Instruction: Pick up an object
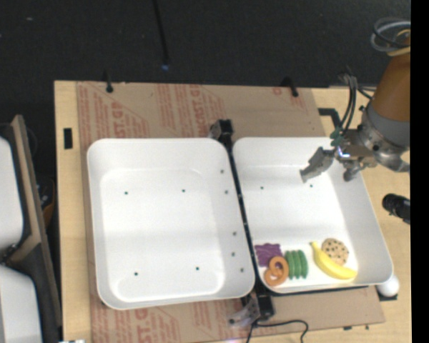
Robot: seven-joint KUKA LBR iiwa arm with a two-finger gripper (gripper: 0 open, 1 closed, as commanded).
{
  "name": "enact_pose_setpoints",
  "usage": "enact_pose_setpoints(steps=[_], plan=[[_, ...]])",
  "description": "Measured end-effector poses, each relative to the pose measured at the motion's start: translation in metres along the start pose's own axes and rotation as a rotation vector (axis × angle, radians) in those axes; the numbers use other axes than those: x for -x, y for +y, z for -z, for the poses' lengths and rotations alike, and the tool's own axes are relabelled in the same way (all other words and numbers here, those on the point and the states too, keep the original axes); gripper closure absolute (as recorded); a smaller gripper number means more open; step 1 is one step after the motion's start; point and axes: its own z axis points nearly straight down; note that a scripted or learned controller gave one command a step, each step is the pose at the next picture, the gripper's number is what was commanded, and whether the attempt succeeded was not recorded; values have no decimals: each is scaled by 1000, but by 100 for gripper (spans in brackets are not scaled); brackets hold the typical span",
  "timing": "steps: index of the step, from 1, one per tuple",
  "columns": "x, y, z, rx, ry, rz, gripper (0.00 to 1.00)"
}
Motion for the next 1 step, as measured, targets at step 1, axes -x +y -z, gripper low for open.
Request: enact_pose_setpoints(steps=[1], plan=[[3, 62, 8, 0, 0, 1, 0]])
